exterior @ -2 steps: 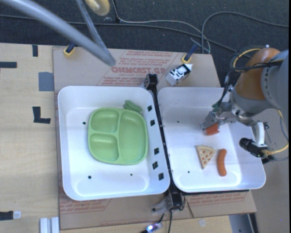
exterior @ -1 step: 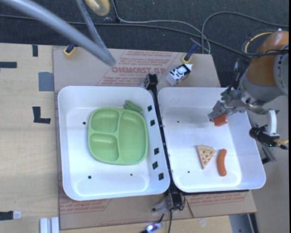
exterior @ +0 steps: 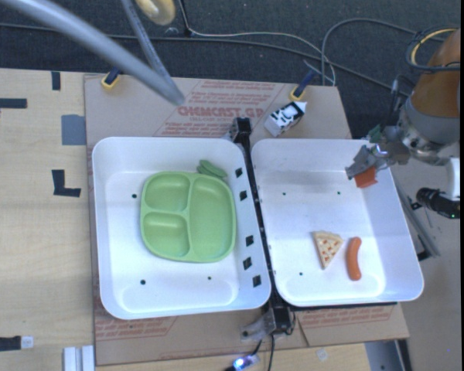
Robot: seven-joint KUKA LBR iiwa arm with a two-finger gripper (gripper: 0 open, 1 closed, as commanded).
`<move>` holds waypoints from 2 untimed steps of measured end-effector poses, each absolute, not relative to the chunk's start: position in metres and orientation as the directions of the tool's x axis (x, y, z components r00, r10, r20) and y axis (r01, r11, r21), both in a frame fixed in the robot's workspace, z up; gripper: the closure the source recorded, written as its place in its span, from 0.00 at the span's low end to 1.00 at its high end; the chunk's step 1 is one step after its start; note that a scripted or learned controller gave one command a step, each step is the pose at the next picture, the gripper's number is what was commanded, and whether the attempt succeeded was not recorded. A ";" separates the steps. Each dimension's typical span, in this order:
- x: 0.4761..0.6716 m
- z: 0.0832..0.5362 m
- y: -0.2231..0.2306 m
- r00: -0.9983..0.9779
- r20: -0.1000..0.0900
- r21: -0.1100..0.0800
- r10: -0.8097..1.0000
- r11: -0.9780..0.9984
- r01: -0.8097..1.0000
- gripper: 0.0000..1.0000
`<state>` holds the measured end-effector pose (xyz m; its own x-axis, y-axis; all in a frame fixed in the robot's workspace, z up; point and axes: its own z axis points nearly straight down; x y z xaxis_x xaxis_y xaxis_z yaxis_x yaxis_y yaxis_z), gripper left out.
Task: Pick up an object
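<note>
Nearest to us, along the bottom of the view, we see the front rims of the two white bins, joined by a black clip strip [exterior: 251, 230] that runs between them. In the right bin [exterior: 294, 207], toward its front, lie two pieces of toy food: a pizza slice [exterior: 327, 247], its point aimed toward six o'clock, and just beside it at three o'clock a sausage [exterior: 354, 258], lying lengthwise and not touching the slice. In the left bin [exterior: 116, 207] sits a green divided plate [exterior: 189, 216] with three compartments, and at its one o'clock edge a small darker green item [exterior: 211, 168] touches the rim — we cannot tell what it is. Farther back, over the right bin's one o'clock corner, the gripper [exterior: 366, 168] hangs at the end of the grey arm with its orange band [exterior: 441, 76]. Its fingers are closed around a small orange-red object [exterior: 366, 178], which shows between and just below the fingertips — it sits at twelve o'clock from the sausage, well apart from it. Beyond the bins, on the cardboard sheet [exterior: 216, 107], a small black-and-white item [exterior: 286, 116] lies near the back edge, with cables [exterior: 356, 29] trailing over the dark floor behind.
</note>
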<state>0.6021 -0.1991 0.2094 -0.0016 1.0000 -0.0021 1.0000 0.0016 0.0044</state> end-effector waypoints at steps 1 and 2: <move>0.610 0.255 -0.199 -0.002 -0.002 0.004 1.000 0.002 1.000 1.00; 0.613 0.261 -0.146 -0.006 0.002 0.000 1.000 0.006 1.000 1.00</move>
